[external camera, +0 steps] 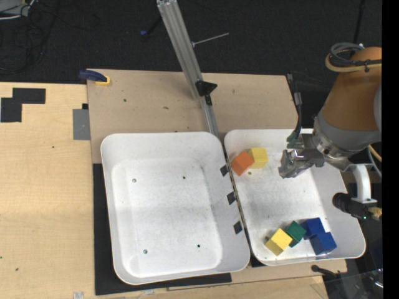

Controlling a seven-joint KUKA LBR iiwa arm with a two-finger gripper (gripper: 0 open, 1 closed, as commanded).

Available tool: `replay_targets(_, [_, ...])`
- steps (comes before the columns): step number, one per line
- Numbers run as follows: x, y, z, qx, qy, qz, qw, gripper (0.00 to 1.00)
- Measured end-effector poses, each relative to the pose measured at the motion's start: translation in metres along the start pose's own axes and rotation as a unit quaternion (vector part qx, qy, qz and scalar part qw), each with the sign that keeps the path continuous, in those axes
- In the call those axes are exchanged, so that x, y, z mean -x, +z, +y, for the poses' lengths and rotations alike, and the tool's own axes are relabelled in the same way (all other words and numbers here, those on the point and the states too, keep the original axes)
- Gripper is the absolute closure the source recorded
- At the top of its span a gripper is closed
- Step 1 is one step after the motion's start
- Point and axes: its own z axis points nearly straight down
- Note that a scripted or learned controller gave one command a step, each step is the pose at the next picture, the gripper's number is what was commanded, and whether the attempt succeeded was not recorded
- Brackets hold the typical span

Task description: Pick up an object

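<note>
Orange block (242,162) and yellow block (259,157) are sitting touching in the right bin (349,245); the gripper (290,167) is hovering just right of them, likely lining up, grip unclear.

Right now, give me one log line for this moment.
gripper over right bin | nearest: yellow cube, orange cube | nothing held

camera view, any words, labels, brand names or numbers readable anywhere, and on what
None: no text can be read in the camera view.
The orange cube, two yellow cubes, green cube and blue blocks have plain faces.
The two shallow white bins carry no label.
The grey arm with the orange band shows no legible marking.
</note>
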Motion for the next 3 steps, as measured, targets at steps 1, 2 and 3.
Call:
replay_targets(1, [-0.047, 0.001, 0.014, 0.001, 0.000, -0.001, 1.0000, 1.00])
replay_targets(2, [-0.094, 0.006, 0.048, 0.002, 0.000, -0.001, 1.0000, 1.00])
replay_targets(3, [-0.136, 0.023, 0.076, 0.001, 0.001, -0.001, 1.0000, 1.00])
